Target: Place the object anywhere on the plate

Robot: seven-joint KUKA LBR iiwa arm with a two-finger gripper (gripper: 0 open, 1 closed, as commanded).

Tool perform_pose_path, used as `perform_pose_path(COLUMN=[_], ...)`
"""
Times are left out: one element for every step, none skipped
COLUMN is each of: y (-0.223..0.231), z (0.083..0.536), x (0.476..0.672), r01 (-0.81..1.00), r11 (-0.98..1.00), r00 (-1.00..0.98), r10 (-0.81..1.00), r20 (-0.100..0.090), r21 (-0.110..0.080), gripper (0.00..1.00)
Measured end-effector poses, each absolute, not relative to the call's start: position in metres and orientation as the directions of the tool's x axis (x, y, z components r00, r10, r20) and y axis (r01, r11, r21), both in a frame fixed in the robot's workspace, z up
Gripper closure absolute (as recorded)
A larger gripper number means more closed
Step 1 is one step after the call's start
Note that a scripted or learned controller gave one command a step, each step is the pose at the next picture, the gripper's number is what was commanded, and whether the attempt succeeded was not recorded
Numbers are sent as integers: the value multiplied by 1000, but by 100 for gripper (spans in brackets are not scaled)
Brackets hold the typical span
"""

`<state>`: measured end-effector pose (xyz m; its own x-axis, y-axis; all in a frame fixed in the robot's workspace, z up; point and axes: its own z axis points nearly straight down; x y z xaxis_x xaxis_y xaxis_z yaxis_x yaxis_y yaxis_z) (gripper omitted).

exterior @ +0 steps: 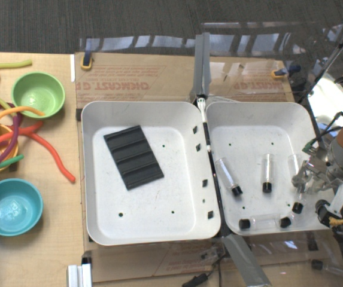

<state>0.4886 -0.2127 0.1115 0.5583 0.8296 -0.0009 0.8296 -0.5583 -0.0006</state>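
Note:
A black ridged plate (133, 156) lies flat and slightly turned in the left bin (93, 178). Several clear tubes with black caps lie in the right bin (249, 124): one (228, 177) left of centre, one (267, 172) in the middle, one (292, 163) near the right wall, and others (264, 223) along the front wall. My gripper (306, 177) hangs low over the right side of the right bin, right beside the tube near the wall. I see nothing clearly held in it.
A divider (206, 154) with black clips separates the two bins. Left of the bins stand a green bowl (38, 94), a teal bowl (11, 207) and coloured rubbery strips (15, 136). Cables and arm hardware (339, 178) crowd the right edge.

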Motion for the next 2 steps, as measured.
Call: perform_pose_path(y=[-213, -212], z=[102, 101], x=[484, 484], r01=[732, 602], r11=[-681, -798], r00=[681, 798], r10=[732, 602], r20=[8, 14], r21=[19, 12], gripper=[100, 100])
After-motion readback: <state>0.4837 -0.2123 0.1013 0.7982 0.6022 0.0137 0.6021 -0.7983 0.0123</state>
